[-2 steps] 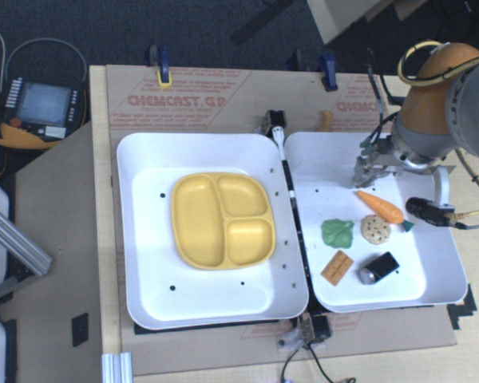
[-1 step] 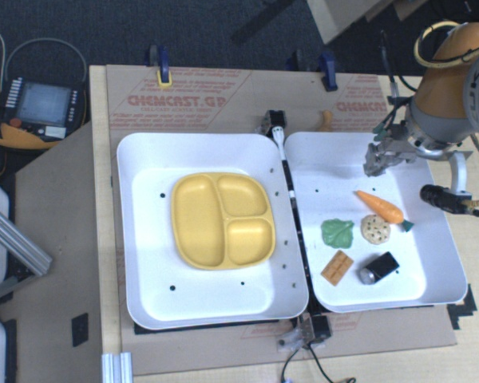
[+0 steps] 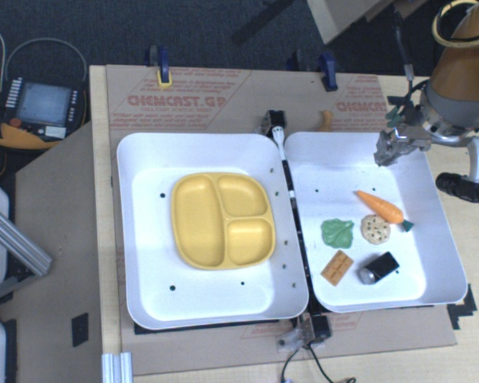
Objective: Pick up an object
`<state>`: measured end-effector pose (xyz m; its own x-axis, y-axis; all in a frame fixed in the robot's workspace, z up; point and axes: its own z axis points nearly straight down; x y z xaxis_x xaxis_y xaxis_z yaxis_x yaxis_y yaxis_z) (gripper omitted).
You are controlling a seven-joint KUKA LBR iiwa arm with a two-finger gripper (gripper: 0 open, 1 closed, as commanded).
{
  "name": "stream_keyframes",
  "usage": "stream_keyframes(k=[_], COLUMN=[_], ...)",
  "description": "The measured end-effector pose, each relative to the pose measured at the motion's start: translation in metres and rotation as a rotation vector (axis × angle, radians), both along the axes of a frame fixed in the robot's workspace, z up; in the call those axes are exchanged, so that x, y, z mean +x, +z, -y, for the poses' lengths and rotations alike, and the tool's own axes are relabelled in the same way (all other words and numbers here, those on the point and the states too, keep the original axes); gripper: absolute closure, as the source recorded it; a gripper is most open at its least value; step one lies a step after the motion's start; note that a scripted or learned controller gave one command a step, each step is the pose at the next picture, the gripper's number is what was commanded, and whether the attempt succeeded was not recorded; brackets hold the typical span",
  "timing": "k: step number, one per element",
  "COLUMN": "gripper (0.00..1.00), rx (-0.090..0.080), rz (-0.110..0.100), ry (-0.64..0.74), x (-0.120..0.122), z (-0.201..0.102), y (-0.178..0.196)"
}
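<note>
In the right bin lie an orange carrot, a round speckled cookie, a green leafy piece, a brown cracker and a small black and silver block. My gripper hangs over the bin's far right corner, above and behind the carrot, with nothing visible between its fingers. The orange-banded wrist rises behind it at the right edge.
The left bin holds a yellow divided plate. Both bins rest on a brown board clamped at the back. A black cable runs along the seam between the bins. A teach pendant sits off the bench to the left.
</note>
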<state>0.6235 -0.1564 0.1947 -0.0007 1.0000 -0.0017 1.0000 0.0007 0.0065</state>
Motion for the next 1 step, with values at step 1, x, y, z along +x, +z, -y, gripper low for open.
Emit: stream_keyframes(k=[1], gripper=[1.0], rx=[0.0], rz=[0.0], ry=[0.001], x=[-0.0009], z=[-0.0094], y=[0.05])
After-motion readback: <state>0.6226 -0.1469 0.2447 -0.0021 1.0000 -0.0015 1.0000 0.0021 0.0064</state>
